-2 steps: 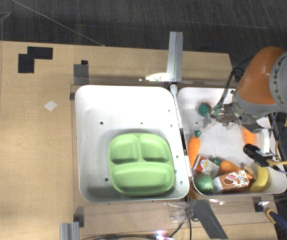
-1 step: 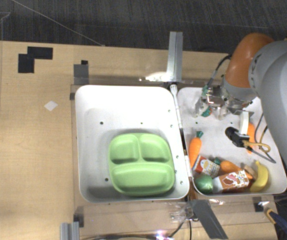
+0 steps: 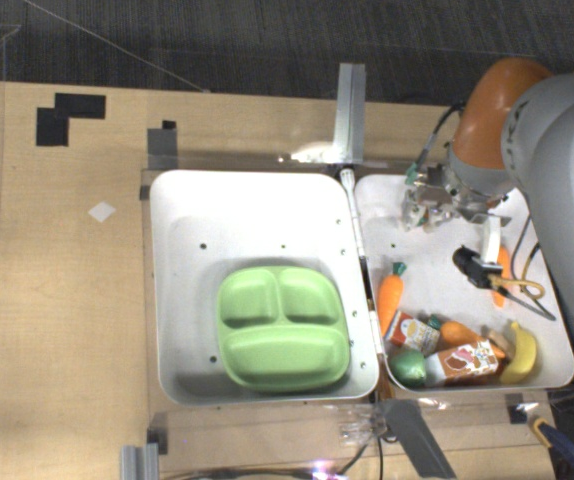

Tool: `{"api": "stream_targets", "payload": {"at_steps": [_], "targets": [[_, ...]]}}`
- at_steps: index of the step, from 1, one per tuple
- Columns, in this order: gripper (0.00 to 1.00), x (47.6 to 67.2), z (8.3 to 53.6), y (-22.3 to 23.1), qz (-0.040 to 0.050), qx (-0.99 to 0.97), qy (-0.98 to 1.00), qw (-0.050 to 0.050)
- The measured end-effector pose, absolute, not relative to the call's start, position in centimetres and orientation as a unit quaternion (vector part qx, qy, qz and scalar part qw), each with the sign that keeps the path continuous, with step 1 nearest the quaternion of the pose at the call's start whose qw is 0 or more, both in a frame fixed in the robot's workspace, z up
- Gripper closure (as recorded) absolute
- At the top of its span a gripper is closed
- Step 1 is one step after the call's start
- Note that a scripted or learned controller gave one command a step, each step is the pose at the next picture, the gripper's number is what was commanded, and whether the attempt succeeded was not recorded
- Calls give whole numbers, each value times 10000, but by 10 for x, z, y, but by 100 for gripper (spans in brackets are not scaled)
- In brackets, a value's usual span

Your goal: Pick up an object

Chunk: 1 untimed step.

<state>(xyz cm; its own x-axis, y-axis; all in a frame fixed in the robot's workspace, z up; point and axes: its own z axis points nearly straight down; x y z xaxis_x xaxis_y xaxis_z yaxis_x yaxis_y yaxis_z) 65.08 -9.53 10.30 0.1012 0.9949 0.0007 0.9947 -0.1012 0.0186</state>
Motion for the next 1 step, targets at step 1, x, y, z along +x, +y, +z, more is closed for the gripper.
{"api": "stream_targets", "payload": {"at_steps": [1], "targets": [[100, 575, 197, -60, 23, 7222, 6916, 17]]}}
